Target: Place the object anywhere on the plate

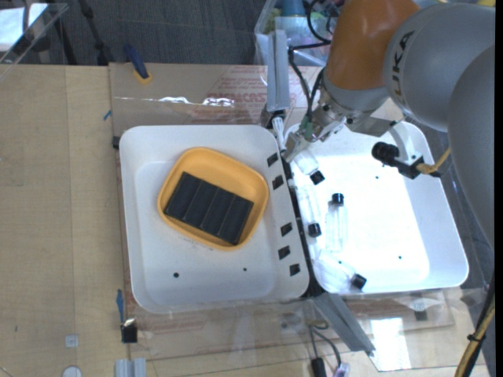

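Note:
A yellow, rounded-square plate [174, 181] sits in the left bin [149, 273]. A black ridged slab [209, 207] lies flat on it, a little toward its front right. My gripper [302, 138] hangs under the orange-banded wrist at the back left corner of the right bin [409, 234], close to the divider between the bins. It is to the right of the plate and apart from the slab. Nothing shows between its fingers.
Small black pieces [337, 200] and clear plastic bits [338, 226] lie along the left side of the right bin. Black clips [285, 228] line the divider. A grey upright post [277, 77] stands just behind the bins.

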You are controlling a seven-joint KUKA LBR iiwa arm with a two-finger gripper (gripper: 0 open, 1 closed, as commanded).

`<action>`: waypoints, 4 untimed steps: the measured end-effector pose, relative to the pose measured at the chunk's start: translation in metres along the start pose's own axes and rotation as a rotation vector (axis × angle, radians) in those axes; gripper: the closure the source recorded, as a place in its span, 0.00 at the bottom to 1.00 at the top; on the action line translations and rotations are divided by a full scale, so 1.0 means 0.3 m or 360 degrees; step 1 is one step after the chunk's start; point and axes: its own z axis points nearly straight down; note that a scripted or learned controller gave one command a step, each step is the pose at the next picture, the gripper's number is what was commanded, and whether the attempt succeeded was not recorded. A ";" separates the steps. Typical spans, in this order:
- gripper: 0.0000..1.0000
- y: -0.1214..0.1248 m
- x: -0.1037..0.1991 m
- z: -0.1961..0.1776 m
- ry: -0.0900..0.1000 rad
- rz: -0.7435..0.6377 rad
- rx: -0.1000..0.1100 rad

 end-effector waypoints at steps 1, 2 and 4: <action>1.00 0.012 0.020 0.000 0.0001 -0.0124 0.0002; 1.00 -0.062 0.088 -0.001 0.0006 -0.0293 0.0005; 0.00 -0.156 0.227 -0.001 0.0007 -0.0481 0.0004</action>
